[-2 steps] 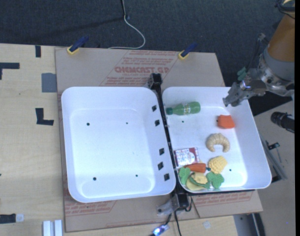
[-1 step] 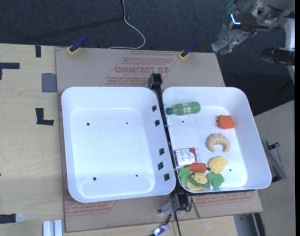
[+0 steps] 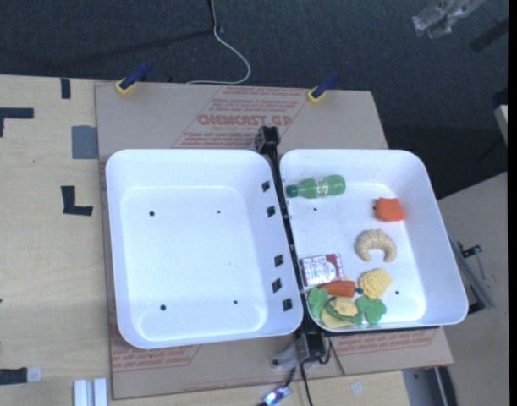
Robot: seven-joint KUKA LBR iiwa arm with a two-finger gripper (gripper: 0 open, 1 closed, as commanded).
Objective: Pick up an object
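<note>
While the gripper (image 3: 448, 11) hangs blurry past the right bin's (image 3: 427, 184) far right corner, I cannot tell its grip. Inside that bin, a green bottle (image 3: 316, 188) lies by the far left corner, a croissant (image 3: 376, 244) sits mid-bin, and corn (image 3: 375, 282) rests near the front edge.

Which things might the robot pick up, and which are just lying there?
To pick: green bottle, orange block, croissant, corn, red packet, carrot, all in the right bin.

Just there: left bin, cardboard sheet, clamps, cable.
</note>
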